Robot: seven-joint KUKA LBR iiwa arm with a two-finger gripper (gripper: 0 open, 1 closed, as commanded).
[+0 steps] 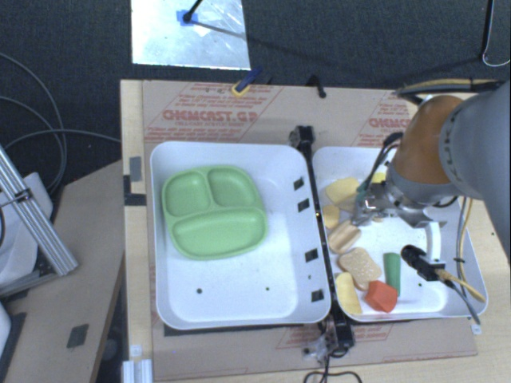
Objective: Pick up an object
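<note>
The grey arm's two-finger gripper (365, 211) hangs low in the right white bin (452, 300), just above a tan oval bread-like piece (344, 235); its grip cannot be told.

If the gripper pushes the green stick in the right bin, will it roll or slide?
The green stick looks rounded and lies flat, so it may roll sideways. It seems small and probably light. The orange block beside it might stop it.

Green divided plate (214, 211) in left white bin (239, 306), cardboard sheet (209, 112) beneath
</note>
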